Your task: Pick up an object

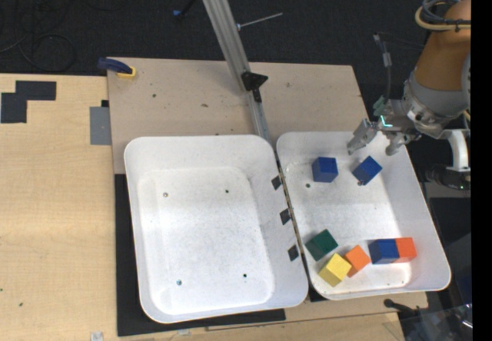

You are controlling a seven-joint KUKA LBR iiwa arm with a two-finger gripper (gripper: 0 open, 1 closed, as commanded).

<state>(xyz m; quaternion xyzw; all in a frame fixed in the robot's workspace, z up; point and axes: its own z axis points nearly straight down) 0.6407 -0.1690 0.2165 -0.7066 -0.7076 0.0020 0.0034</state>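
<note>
Grey arm (440, 94), orange band, looped cable on top.

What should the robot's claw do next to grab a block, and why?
Probably drop straight down onto the tilted blue block. The claw hangs just above it with its fingers spread and nothing between them. That block lies apart from the other blue block, so there looks to be room for a finger on each side, unlike the crowded blocks near the right bin's front edge.

Seven blocks (367, 170) lie in the right bin (427, 232), beside the left bin (146, 178).
</note>
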